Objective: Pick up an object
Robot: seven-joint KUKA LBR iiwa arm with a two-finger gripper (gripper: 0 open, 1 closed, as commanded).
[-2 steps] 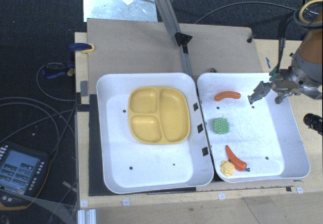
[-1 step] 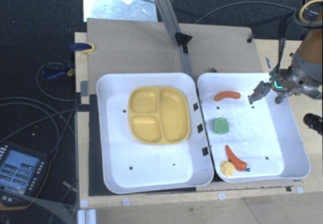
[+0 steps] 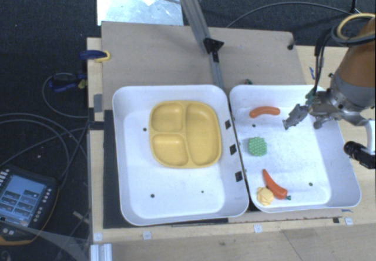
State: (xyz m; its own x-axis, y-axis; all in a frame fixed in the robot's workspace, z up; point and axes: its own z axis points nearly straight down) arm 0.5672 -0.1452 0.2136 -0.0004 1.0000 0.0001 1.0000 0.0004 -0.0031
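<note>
We see two white bins side by side on the desk [image 3: 153, 48]; the left bin [image 3: 132, 195] holds a yellow plate [image 3: 185, 134] with three compartments, lying toward the bin's far half; the compartments carry nothing that we can make out. The right bin [image 3: 329, 183] holds four small things: a sausage [image 3: 265, 111] near its far left corner; a green piece [image 3: 257, 146] below it, close to the left wall; a carrot [image 3: 274, 184] lying aslant near the front left corner; a small yellow piece [image 3: 265, 196] touching the carrot's lower end. The claw [image 3: 305, 116] hangs over the far right part of the right bin, to the right of the sausage and apart from it; its fingers [image 3: 294, 117] stand spread, released, with nothing between them. All four things lie loose on the bin floor.
</note>
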